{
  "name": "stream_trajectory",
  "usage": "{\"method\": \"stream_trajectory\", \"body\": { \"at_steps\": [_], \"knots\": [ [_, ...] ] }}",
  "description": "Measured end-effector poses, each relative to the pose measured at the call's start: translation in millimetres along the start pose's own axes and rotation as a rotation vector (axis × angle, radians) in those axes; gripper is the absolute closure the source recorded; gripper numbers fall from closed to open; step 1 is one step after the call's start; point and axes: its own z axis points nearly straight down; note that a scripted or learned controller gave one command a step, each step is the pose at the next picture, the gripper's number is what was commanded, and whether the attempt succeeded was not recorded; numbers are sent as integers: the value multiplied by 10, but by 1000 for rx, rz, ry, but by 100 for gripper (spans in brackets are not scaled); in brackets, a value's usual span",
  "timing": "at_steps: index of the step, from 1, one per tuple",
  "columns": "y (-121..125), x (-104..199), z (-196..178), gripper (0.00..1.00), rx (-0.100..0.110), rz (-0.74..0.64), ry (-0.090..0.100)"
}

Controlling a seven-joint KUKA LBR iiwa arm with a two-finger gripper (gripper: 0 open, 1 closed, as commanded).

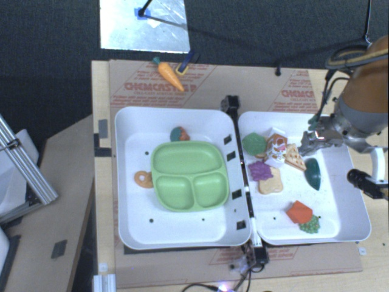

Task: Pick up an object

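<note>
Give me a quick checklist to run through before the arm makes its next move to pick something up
1. Gripper over the right bin: ok, above its upper right part.
2. Pickable things in that bin: ok, a dark green leaf and a waffle slice lie close below the gripper.
3. Something between the fingers already: cannot tell.
4. Target standing apart: not ok, the waffle slice touches neighbouring toys.
5. Green divided plate out of the way: ok, it sits in the left bin.

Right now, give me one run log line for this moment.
arm: over right bin | gripper: near toy pile, above dark green piece | held: nothing seen | left bin: green tray
</note>
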Motion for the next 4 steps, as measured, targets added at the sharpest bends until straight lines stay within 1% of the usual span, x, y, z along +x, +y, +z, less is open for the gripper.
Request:
{"method": "stream_trajectory", "body": {
  "at_steps": [1, 2, 3, 4],
  "knots": [
    [-157, 477, 106, 100, 4, -3, 2],
    [-335, 950, 111, 100, 4, -4, 2],
    [-386, 893, 87, 100, 3, 3, 1],
    [-278, 998, -51, 100, 2, -1, 1]
  ]
}}
